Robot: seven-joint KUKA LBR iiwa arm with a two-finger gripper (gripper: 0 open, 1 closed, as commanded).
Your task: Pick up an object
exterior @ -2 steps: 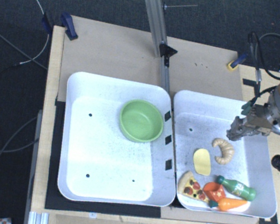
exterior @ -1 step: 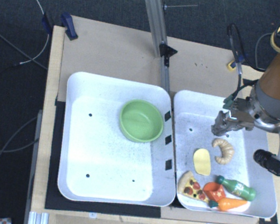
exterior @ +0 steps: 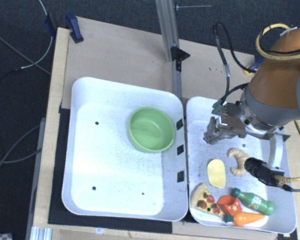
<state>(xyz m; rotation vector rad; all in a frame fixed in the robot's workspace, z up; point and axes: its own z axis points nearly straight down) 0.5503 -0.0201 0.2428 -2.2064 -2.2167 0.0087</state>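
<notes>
Green bowl (exterior: pixel 151 129) in left bin (exterior: pixel 97 193); toy foods (exterior: pixel 227 202) in right bin (exterior: pixel 288 218)

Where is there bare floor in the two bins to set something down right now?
The left bin is mostly bare: all around the green bowl, widest toward its left wall and near edge. In the right bin, the near end is crowded: yellow piece, pizza slice, green bottle, carrot. The gripper hangs over its far end.
</notes>
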